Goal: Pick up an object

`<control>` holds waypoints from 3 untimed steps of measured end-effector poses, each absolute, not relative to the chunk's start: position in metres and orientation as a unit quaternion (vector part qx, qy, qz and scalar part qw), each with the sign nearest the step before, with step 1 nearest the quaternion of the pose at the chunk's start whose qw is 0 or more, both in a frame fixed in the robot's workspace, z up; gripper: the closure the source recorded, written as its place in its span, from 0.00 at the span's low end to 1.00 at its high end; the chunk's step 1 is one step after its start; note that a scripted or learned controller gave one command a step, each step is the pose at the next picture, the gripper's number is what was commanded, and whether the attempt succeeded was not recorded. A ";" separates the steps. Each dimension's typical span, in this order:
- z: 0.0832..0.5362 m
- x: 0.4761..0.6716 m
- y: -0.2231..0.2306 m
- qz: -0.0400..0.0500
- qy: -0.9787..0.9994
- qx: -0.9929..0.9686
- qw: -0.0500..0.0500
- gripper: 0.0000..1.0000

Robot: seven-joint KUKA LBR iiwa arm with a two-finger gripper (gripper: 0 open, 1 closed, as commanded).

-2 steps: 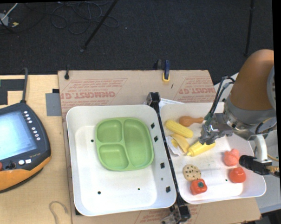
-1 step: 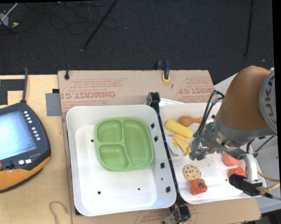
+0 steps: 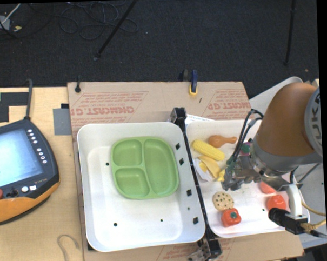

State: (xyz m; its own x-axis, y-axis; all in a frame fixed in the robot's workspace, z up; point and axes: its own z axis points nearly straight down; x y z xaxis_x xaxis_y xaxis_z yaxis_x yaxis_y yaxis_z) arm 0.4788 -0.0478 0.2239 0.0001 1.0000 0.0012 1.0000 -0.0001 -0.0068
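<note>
The gripper is lowered into the right bin among toy food, beside the corn and above the cookie; its state cannot be told. A firm grasp is judged still needed.

The arm hid the right bin's three-o'clock side and part of a red item; the gripper was too dark to tell its fingers; the tablet was cropped at nine o'clock
</note>
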 end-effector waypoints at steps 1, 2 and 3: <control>0.235 0.478 -0.036 0.001 -0.707 -0.707 0.002 1.00; 0.220 0.489 -0.043 0.002 -0.707 -0.707 0.003 1.00; 0.235 0.486 -0.035 0.001 -0.707 -0.707 0.002 1.00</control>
State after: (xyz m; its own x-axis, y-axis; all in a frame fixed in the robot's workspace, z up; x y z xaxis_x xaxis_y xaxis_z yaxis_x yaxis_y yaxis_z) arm 0.4858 -0.0348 0.2348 -0.0005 1.0000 0.0011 1.0000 0.0005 -0.0039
